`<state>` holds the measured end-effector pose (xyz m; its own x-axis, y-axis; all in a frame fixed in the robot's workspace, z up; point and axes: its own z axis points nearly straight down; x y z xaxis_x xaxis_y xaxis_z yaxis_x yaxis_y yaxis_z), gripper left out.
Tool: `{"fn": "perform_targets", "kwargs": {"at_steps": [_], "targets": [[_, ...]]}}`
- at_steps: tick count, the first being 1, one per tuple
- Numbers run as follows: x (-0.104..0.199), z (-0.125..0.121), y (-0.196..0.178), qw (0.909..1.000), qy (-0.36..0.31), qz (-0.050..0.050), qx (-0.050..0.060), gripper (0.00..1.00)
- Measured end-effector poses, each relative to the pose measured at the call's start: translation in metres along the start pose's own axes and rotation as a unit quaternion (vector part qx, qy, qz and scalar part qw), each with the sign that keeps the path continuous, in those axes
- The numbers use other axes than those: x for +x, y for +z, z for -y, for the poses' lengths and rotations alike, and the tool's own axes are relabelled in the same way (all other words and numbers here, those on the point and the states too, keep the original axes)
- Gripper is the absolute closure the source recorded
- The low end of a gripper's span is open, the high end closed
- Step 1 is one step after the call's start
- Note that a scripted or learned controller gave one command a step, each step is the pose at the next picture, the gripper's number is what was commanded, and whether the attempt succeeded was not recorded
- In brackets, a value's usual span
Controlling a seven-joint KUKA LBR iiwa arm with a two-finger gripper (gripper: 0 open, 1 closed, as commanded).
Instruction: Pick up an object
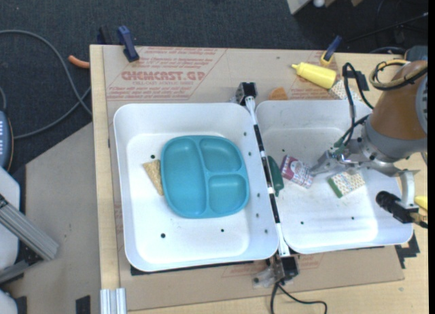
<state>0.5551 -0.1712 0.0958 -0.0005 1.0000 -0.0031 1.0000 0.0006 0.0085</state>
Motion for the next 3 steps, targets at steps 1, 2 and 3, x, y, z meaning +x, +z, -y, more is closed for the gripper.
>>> {"fn": "perform_targets", "kwargs": {"at_steps": [1,2,3], "targets": [[-0.03,-0.018,-0.066,1.0,0.0,-0.001,0.003,0.0],[0.051,-0.049,-0.1,1.0,-0.001,-0.002,0.003,0.0],[0.085,-0.058,-0.088,1.0,0.0,-0.002,0.005,0.0]]}}
